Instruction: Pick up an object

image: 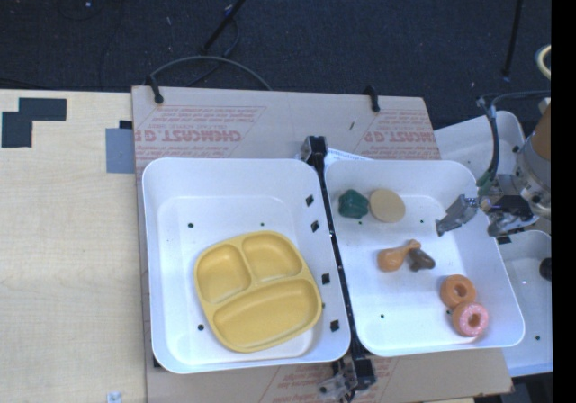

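The small orange toy (pixel 394 258), lying mid-frame in the right bin (pixel 504 302), looks light and hard, best pinched across its narrow waist, while the gripper (pixel 470 212) hovers empty at the bin's right rim, fingers spread.

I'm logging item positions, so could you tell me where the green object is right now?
The green object lies in the right bin, near its far left corner, touching or nearly touching the tan disc on its right.

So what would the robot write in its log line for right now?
gripper: over right bin's right edge, holding nothing | right bin: two donuts, green lump, beige disc, orange toy | left bin: yellow tray
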`<state>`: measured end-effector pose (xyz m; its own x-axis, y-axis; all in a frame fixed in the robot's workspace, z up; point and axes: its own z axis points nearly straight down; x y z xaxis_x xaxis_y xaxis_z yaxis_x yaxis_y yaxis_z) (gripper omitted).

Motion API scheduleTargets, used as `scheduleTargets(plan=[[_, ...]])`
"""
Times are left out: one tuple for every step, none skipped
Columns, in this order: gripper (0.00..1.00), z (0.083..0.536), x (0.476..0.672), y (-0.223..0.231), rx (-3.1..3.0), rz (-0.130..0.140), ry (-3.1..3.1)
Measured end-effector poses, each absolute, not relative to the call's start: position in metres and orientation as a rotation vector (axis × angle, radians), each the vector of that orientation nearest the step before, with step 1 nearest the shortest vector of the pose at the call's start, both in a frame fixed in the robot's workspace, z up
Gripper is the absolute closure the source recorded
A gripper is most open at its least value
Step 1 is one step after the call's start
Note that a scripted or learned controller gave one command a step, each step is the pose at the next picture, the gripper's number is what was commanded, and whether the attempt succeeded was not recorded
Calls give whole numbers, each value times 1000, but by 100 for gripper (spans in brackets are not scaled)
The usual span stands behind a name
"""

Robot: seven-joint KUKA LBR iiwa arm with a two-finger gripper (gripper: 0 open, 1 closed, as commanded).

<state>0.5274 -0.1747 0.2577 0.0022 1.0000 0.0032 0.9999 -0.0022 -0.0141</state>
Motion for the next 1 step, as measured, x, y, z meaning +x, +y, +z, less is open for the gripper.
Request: scheduleTargets(plan=[[0, 264, 529, -175, -2219, 3, -2219]])
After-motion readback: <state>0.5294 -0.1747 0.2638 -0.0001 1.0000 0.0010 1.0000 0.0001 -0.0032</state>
